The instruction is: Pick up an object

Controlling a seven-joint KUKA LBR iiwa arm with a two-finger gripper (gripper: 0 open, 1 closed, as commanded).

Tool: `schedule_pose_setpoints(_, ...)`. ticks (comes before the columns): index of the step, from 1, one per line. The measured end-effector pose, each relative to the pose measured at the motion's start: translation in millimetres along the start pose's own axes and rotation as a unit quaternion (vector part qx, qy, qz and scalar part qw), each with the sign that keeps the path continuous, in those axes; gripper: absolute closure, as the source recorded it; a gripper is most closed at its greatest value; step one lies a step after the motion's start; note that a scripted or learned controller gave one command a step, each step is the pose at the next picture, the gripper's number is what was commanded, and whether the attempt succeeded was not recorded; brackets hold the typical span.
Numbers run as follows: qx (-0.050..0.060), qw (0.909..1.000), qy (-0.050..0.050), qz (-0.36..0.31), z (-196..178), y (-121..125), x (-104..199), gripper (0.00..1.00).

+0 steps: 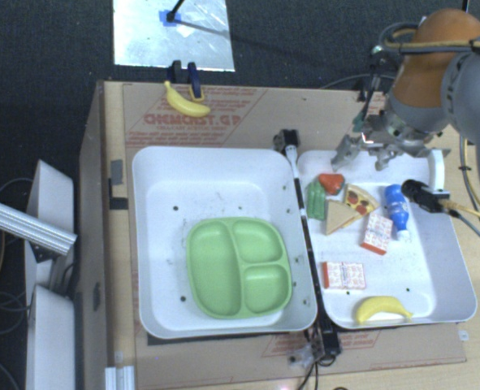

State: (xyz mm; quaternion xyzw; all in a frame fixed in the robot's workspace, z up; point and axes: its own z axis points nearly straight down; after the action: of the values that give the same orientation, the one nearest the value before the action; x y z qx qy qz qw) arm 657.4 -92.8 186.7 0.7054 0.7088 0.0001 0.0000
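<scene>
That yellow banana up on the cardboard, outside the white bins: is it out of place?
It does look stray. One yellow banana lies on the brown cardboard behind the left white bin, while another yellow banana lies in the right white bin with the other small items.

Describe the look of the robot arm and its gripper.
The arm is grey with rounded, bulky links and a bulging orange band above the wrist. Dark cables loop along its upper side. The gripper is a pale metal assembly ending in two thin fingers.
</scene>
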Motion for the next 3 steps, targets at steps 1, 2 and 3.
schedule_pose_setpoints(1, -0.002, 1.0, 0.0, 0.0, 93.4, 12.2, 9.9, 0.0)
schedule_pose_setpoints(2, -0.001, 1.0, 0.0, -0.001, 80.6, 12.9, 9.4, 1.0)
schedule_pose_setpoints(3, -0.002, 1.0, 0.0, 0.001, 0.9, -44.1, 28.2, 1.0)
